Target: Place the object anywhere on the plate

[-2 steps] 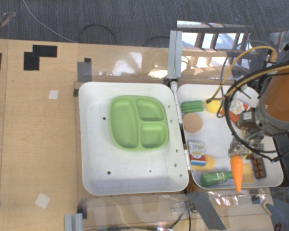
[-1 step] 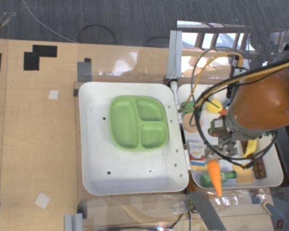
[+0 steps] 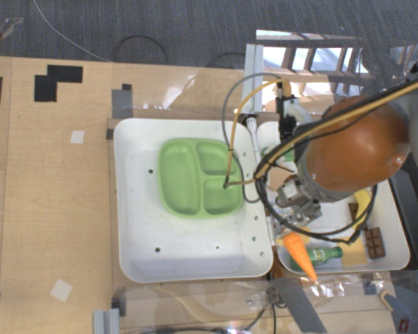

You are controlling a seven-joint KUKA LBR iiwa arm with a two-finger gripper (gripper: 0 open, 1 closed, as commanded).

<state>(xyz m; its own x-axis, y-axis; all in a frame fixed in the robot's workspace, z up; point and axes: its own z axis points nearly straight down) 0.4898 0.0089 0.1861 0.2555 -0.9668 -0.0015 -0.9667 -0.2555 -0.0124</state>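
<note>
A green divided plate lies in the left white bin, with nothing on it. My gripper hangs low over the right bin, mostly hidden under the arm's orange band. Just below it in that bin lie an orange carrot and a green bottle. The frame does not show whether anything is held.
A yellow banana and a brown chocolate bar also lie in the right bin. Cables loop from the arm over the bins' shared wall and the plate's right edge. Bare wooden bench spreads to the left.
</note>
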